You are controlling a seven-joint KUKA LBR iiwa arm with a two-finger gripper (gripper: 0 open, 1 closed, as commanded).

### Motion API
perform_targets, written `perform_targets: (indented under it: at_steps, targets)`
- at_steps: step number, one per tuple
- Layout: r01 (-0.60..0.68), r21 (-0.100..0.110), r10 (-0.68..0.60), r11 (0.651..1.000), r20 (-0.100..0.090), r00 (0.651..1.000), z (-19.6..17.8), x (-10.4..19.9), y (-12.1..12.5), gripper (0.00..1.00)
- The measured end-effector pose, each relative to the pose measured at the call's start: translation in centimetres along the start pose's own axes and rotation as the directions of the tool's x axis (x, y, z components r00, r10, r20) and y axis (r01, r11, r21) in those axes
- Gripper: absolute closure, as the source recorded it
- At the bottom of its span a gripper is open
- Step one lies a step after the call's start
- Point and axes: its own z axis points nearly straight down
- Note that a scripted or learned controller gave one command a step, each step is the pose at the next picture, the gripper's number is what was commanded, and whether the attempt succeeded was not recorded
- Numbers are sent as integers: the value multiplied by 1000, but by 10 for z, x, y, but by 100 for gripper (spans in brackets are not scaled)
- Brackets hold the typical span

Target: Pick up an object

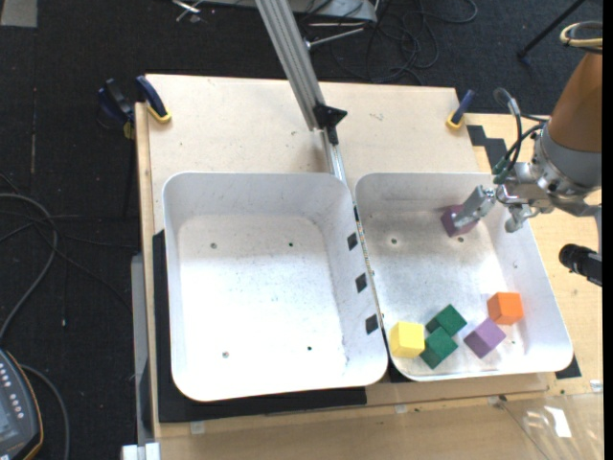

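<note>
Purple block (451, 221) hangs over the right bin's (536, 257) upper part, clamped between the fingers of the tool (464, 218). Lifting looks under way; I'd say the next move calls for a steady rise without loosening, well apart from the blocks clustered (450, 332) below

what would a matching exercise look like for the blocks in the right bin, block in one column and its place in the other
Blocks:
1. yellow block
2. orange block
3. light purple block
4. small purple block

Places:
A. at the gripper's fingertip, in the bin's far half
B. nearest the divider between the bins, in the near row
C. just in front of the orange block
D. closest to the bin's right wall

Pairs: 1-B, 2-D, 3-C, 4-A
</note>
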Motion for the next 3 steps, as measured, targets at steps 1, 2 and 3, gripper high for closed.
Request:
perform_targets:
  at_steps: [1, 2, 3]
  targets:
    - [4, -20, -4, 1000, 5, 1000, 124, -13, 83, 0]
    - [7, -4, -7, 1000, -1, 1000, 79, -5, 107, 0]
    - [5, 1, -5, 1000, -2, 1000, 133, -30, 86, 0]
